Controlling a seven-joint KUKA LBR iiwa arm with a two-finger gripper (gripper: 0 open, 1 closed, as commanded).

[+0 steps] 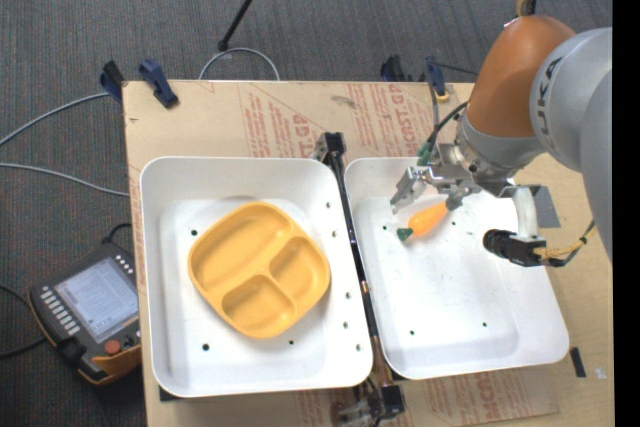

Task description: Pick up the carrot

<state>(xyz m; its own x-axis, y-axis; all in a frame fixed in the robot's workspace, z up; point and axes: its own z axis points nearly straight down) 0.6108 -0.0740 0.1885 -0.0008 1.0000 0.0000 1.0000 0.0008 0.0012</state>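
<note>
A: where's the carrot (428, 219)?
B: right bin (470, 340), top-left area, just under the pincer (430, 187). Can't tell if it's clamped. I'd straddle the carrot's middle, across its width, squeeze, then lift slowly.

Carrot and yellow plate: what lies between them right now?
In the camera view, between the carrot and the yellow plate lie bare white bin floor and the two bins' adjoining rims, with a dark strip along that seam.
</note>
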